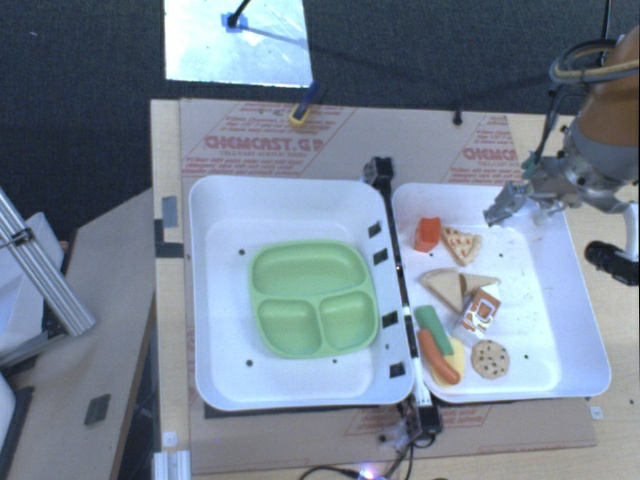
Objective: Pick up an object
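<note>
The right bin holds several toy foods: an orange-red block, a pizza slice, a sandwich wedge, a small carton, a green piece, a carrot and a cookie. My gripper hangs over the bin's far part, just right of and above the pizza slice. Nothing shows between its fingers.
The left bin carries a green three-compartment tray. A black divider runs between the bins. The arm's wrist comes in at the upper right, over the right bin's far corner. A reflective sheet lies behind the bench.
</note>
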`<state>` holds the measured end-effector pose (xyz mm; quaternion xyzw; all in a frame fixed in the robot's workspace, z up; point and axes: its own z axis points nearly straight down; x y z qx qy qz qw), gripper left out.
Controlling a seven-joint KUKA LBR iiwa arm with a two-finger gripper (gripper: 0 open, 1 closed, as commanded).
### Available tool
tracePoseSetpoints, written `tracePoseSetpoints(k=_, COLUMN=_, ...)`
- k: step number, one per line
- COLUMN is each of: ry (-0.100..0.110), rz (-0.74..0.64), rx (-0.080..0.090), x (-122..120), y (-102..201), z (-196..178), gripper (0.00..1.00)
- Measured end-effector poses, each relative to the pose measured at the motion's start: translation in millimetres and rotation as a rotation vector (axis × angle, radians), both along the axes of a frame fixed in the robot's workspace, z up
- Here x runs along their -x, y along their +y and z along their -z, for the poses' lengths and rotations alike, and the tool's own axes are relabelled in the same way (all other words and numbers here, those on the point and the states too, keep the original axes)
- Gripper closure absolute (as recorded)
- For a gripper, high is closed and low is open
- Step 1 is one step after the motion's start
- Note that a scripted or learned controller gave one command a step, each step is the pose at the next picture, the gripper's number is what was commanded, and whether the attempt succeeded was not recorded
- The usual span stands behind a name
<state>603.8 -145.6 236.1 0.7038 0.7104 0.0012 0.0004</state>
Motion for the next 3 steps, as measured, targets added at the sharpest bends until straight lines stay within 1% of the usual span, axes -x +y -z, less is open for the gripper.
tracePoseSetpoints(k=1, ry=0.001, rz=0.000, rx=0.000, x=0, y=43, z=4, gripper=1.00)
tracePoseSetpoints(k=2, ry=0.001, rz=-0.002, rx=-0.001, x=0, y=107, z=4, gripper=1.00)
tracePoseSetpoints(k=3, ry=0.000, rz=0.000, rx=0.000, x=0, y=153, z=2, gripper=1.00)
